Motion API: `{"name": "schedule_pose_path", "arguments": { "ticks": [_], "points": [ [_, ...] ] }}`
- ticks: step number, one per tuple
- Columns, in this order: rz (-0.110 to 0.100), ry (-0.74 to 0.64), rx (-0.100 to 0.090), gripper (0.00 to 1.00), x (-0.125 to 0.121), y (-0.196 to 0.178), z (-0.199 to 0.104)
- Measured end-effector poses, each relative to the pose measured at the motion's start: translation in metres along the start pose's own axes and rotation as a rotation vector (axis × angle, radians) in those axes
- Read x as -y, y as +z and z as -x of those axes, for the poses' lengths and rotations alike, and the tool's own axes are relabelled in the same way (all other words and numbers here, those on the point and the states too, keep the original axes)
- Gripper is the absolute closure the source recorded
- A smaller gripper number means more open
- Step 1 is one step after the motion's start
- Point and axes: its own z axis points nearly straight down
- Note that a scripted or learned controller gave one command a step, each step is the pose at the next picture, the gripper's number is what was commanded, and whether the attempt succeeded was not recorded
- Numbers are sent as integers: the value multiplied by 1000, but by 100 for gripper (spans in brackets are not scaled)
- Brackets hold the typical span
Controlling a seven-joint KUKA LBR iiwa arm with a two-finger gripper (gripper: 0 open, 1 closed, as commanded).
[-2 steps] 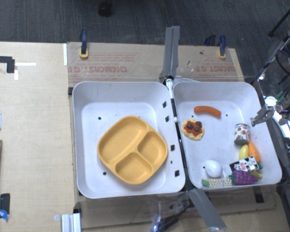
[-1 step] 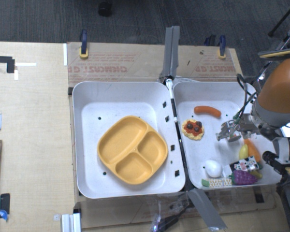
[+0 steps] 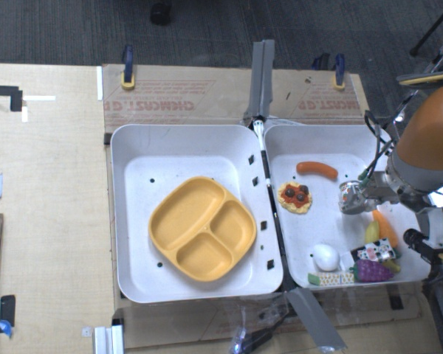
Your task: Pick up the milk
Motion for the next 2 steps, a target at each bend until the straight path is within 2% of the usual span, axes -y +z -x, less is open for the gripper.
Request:
{"name": "schedule_pose_path", "arguments": {
  "ticks": [1,2],
  "points": [
    [-1,-47,0,100,30,-120,-18],
    [-1,-60,0,100,58,-175,-123]
  ]
}}
